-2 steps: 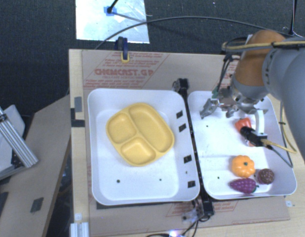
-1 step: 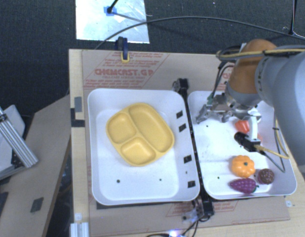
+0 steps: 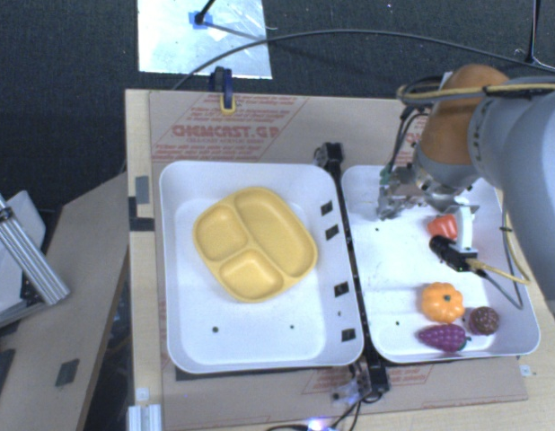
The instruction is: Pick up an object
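Hanging low over the far part of the right bin (image 3: 529, 330), the gripper (image 3: 392, 202) points down toward the bin floor; can't tell how its jaws stand, too small and dark against the wrist hardware. Nothing is seen between them.

Task objs are all toy foods in the right bin. Closest: a red-orange piece (image 3: 444, 225), partly hidden behind the arm's white and black fittings, just to the camera's right of the gripper, apart from it. Further toward the near edge: an orange pumpkin (image 3: 442, 302), round w/ ribbed sides. Just beside it, a dark brown-maroon round piece (image 3: 483, 320), and a purple grape bunch (image 3: 443, 337) lying along the near wall, touching or nearly touching the pumpkin. These three sit well apart from the gripper.

Left bin (image 3: 183, 330) holds a yellow divided plate (image 3: 253, 242), three compartments, tilted diagonally, approx. centre.
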Motion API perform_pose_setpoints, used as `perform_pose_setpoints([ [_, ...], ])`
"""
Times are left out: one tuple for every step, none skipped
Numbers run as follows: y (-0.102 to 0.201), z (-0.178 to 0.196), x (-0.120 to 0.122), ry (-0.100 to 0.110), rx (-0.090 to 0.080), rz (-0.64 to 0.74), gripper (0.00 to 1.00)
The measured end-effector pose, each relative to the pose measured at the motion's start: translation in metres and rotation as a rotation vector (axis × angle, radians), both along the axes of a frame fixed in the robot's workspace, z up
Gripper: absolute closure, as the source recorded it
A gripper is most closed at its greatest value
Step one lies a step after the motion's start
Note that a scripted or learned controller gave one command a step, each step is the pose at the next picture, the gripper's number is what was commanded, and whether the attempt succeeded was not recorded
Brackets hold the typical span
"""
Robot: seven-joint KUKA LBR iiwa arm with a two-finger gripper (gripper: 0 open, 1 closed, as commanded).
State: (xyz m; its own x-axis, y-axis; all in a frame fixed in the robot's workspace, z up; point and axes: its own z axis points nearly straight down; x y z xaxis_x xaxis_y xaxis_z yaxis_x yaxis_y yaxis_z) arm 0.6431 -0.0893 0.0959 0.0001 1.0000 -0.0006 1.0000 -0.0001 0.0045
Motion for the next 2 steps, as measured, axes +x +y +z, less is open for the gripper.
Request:
perform_pose_setpoints([
  [-0.002, 0.044, -0.002, -0.001, 0.0, -0.002, 1.0],
  [-0.008, 0.092, -0.006, -0.002, 0.0, -0.002, 1.0],
])
